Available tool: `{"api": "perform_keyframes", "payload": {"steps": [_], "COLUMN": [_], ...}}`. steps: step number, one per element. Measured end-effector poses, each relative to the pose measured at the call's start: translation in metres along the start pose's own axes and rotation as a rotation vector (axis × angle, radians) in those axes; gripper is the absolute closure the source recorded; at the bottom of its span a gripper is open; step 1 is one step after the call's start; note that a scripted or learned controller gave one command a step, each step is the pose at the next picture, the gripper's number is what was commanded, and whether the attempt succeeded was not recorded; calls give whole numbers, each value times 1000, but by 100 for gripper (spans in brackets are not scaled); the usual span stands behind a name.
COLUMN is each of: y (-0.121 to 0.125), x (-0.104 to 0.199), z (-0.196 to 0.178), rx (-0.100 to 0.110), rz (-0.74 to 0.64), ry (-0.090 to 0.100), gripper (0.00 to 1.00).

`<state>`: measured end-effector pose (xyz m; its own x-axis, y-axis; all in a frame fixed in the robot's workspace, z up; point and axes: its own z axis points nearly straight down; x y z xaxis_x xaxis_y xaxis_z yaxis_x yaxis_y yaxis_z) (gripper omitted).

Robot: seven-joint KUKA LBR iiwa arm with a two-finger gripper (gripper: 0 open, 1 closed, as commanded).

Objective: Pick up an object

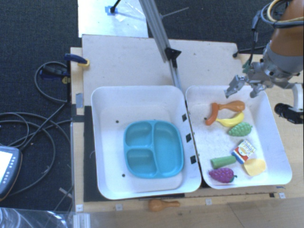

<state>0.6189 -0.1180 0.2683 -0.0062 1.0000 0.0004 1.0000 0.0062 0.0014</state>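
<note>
Toys in right bin [278,127]: orange drumstick [224,110], banana [231,121], green cone [239,129], carton [243,150], grapes [222,175].

arm [285,42] cut off at right edge, tablet-like screen [7,167] cropped at left, pincer [245,85] grip perhaps unreadable

Divided plate [153,148] in left bin [102,127]; toy foods [232,141] in right bin [278,146]

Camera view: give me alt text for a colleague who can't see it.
The pincer hovers open above the right bin's far edge, holding nothing; below lie toy foods including an orange squash, banana and purple grapes. The left bin holds a blue divided tray.
</note>
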Motion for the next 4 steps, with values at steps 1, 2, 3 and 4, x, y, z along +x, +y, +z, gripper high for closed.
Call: {"api": "perform_keyframes", "payload": {"steps": [1,2,3,4], "y": [0,-2,-12,-13], "x": [0,-10,-9,-18], "z": [0,48,106,162], "rx": [0,4,6,-1], "rz": [1,6,6,6], "ry": [0,-1,0,-4], "gripper": [0,0,0,0]}}
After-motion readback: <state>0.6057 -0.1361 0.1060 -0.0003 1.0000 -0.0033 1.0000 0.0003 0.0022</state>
